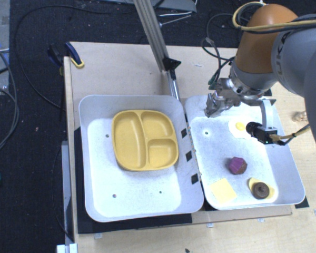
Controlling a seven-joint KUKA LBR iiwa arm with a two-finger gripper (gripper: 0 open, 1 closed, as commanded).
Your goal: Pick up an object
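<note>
**Four small pieces lie in the right bin, tool poised at its far corner**

The likeliest pick is the purple lump (237, 165), sitting near the middle of the right bin (292, 179). It looks small, rounded and faceted, probably light and fairly stiff; a grip across its widest part should hold, though the curved sides could let it roll out. Just in front of it lies a pale yellow block (223, 190), flat and probably soft, best taken across its two short edges. To its right is a brown ring on a yellow base (260, 190), low and likely hard to pinch. A flat yellow disc (237, 127) near the bin's far side looks too thin to grasp easily.

The left bin (95, 194) holds a yellow divided tray (145, 140), broad and rigid, wider than the fingers would likely span.

The tool (215, 107) hangs over the right bin's far left corner, well apart from the purple lump. Whether it is wide or narrow cannot be told, and nothing is visible in it. The arm (276, 46) reaches in from the right, wrist bent downward above the table (121, 67).
</note>
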